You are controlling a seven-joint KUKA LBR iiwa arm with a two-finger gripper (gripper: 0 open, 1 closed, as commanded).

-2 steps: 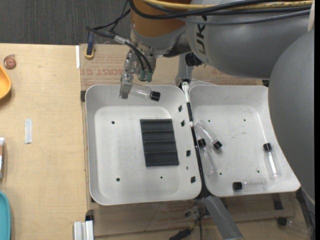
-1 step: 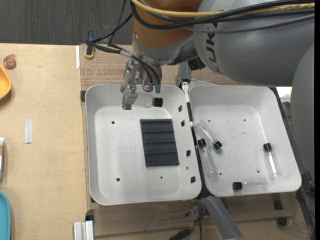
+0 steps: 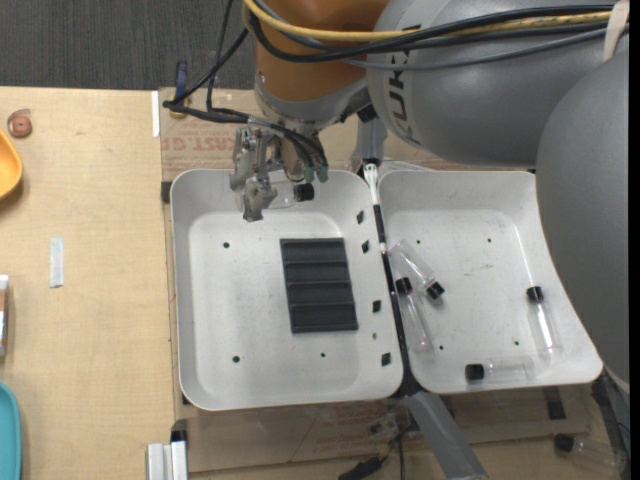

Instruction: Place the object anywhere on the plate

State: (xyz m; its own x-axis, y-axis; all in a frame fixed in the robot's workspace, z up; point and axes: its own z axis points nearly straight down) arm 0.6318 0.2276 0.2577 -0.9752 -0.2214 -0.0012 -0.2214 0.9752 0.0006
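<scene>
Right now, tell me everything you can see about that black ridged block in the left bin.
The black block is a flat dark rectangle, apparently plastic or rubber, with crosswise ridges dividing it into about four bands. It lies flat on the floor of the left bin, near the middle, long side running front to back. Nothing touches it; the gripper hangs beyond its far end.

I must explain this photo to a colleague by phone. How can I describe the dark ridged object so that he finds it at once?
Start at the two white bins side by side and take the left bin, the one below the pincer. Near its middle lies the black ridged block, a flat rectangle with crosswise grooves. It is opaque and dark, unlike the clear tubes with black caps in the right bin.
</scene>
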